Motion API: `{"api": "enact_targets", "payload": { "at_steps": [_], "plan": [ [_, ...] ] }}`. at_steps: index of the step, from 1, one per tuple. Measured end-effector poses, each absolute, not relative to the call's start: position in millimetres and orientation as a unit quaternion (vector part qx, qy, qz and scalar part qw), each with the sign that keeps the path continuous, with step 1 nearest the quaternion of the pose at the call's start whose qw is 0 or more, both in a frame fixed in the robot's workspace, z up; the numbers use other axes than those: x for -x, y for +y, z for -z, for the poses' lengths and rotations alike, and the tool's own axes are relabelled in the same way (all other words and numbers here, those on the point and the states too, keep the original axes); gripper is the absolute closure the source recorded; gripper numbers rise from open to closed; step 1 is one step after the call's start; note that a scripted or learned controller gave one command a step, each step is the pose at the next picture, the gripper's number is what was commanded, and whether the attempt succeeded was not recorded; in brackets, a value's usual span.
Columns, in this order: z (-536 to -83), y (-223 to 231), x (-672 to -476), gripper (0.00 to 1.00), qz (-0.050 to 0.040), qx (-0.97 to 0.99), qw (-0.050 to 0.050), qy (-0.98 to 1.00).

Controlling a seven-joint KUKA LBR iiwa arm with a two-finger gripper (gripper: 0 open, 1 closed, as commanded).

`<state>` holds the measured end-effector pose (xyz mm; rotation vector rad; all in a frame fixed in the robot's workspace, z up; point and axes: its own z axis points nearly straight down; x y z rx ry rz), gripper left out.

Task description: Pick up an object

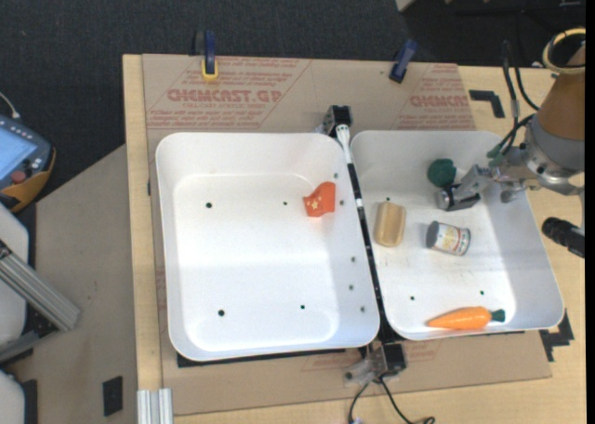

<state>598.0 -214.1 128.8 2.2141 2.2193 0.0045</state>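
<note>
gripper low in the right bin, its grasp state impossible to tell | dark green object touching it on the far-left side | small jar just nearer | advice: centre over green piece before closing

Two smooth, glossy white plastic bins rest on a matt brown paper-faced board printed in red, beside a shiny plastic-looking carrot and dark matt carpet.
</note>
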Motion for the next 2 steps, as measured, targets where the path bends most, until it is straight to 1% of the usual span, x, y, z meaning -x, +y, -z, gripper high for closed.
{"api": "enact_targets", "payload": {
  "at_steps": [1, 2],
  "plan": [
    [-82, -147, -576.6, 0.00, 0.0007, -0.705, -0.004, 0.709],
    [-131, -160, -577.1, 0.00, -0.0011, -0.707, 0.003, 0.707]
  ]
}}
